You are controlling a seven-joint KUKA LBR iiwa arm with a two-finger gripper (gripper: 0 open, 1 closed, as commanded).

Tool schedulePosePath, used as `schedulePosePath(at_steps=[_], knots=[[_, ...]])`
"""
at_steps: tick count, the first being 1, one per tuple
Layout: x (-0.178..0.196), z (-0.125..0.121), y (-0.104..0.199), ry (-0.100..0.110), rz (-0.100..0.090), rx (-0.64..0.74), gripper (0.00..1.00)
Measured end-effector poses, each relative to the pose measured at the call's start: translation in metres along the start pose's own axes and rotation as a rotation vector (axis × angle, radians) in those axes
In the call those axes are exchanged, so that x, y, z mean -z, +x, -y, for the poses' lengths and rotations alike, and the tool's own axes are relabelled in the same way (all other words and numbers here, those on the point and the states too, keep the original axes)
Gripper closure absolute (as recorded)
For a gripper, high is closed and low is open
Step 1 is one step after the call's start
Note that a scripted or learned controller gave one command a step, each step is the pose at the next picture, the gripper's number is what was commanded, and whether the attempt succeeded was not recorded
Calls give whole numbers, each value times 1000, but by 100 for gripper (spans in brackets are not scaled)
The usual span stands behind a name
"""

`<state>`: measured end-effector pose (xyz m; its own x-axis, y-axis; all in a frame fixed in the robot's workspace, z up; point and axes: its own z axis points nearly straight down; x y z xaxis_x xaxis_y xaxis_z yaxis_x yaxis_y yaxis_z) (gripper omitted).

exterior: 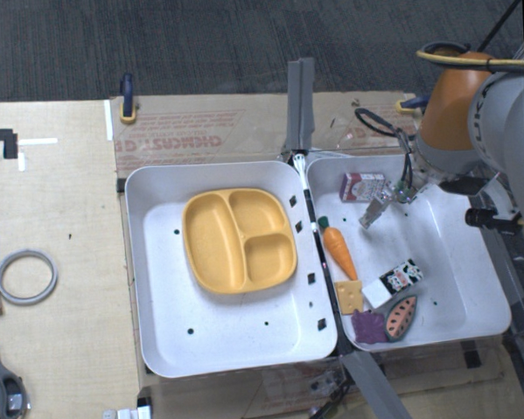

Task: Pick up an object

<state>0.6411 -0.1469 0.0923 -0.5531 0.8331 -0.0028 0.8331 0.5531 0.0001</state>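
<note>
**Gripper low over the right bin**

The gripper hangs over the right bin near its back edge, beside a small carton; whether it is spread or pressed together cannot be told. A carrot lies along the left wall (nothing pinched).

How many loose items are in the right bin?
6: a pink box at the back by the tool, a carrot, cheese, a cow-print block, a purple piece and a watermelon slice in front.

A pale wooden bench stands before a dark grey carpet floor, and a brown cardboard sheet lies flat at the bench's far edge.
</note>
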Motion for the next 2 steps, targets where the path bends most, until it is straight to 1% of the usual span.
schedulePosePath(at_steps=[1,2], knots=[[0,-36,22,0,-1,-312,0],[-1,-13,-9,15,-7,-888,0]])
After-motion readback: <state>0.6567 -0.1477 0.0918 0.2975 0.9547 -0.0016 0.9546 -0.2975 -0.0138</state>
